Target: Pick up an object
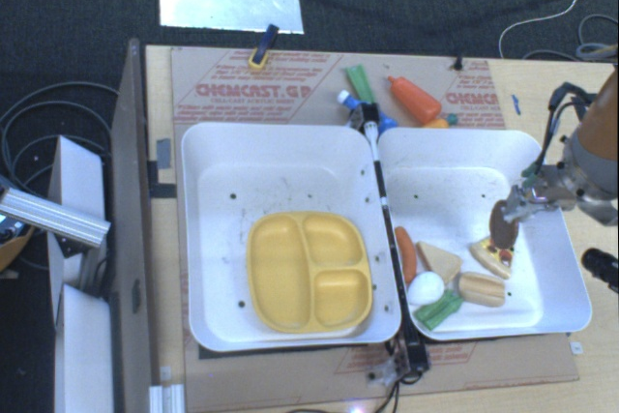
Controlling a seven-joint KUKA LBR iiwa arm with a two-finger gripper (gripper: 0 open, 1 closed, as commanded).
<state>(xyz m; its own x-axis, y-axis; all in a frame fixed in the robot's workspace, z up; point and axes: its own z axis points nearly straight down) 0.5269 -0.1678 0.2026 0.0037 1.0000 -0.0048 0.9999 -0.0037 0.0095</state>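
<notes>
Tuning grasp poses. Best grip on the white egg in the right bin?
Take the egg from straight above, jaws across its short axis. It is rounded, and the carrot, wedge and green piece crowd its sides.

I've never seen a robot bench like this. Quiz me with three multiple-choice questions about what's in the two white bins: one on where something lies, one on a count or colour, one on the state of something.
1. Where does the yellow plastic divided tray lie?
A. In the left white bin
B. In the right white bin
C. On the cardboard behind the bins

2. How many compartments does that tray have?
A. Two
B. Three
C. Five

3. Where is the arm's two-finger gripper?
A. Above the yellow tray
B. Low in the right bin, at the toy pizza slice
C. Over the dark floor

Answers:
1 A: the tray sits at the front of the left bin.
2 B: one long section and two smaller ones show.
3 B: its dark tip hangs just above the pizza slice, near the white egg and the tan bread roll.
</notes>
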